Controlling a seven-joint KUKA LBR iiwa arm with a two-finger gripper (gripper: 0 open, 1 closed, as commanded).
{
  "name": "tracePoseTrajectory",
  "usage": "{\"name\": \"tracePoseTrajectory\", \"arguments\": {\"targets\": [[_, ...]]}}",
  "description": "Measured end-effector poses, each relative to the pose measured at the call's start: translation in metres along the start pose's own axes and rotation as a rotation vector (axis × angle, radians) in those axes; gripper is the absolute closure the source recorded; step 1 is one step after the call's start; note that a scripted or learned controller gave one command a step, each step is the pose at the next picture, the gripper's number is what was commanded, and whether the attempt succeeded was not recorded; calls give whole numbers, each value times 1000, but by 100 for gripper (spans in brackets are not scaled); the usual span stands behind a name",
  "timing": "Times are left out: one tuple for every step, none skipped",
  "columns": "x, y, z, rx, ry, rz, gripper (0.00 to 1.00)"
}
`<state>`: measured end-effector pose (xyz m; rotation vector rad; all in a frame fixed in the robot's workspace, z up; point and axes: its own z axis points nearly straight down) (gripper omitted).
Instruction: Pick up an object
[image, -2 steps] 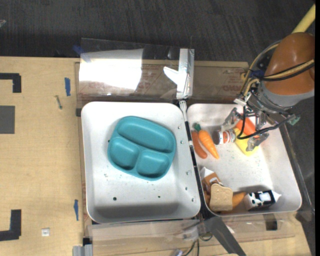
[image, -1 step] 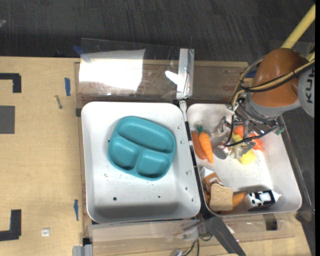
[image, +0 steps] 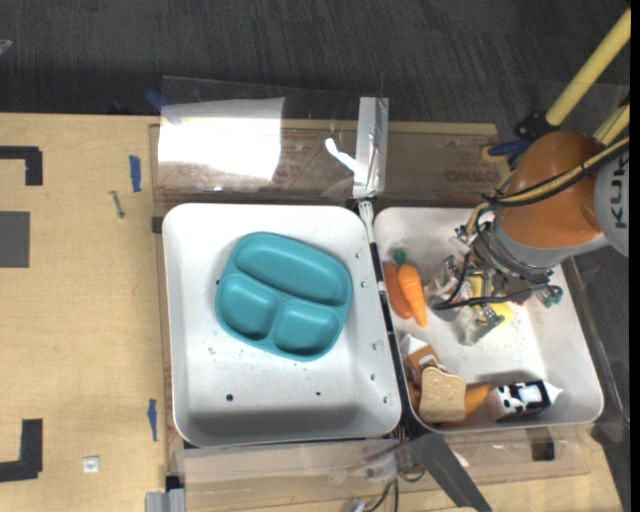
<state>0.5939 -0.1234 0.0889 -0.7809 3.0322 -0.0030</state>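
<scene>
Down in the right bin (image: 575, 345) hung the pincer (image: 478, 300), its opening impossible to tell; a carrot (image: 408, 290) lay just left, bread (image: 442, 395) below.

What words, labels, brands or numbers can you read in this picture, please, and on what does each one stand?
"KU": black letters on the grey arm at the right edge, cut off by the frame.
The faint print on the clear sheet behind the bins is too blurred to read.
Nothing else shows readable text.
</scene>
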Motion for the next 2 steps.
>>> {"name": "tracePoseTrajectory", "arguments": {"targets": [[-4, 0, -13, 6, -11, -2, 100], [-102, 24, -103, 0, -6, -38, 100]]}}
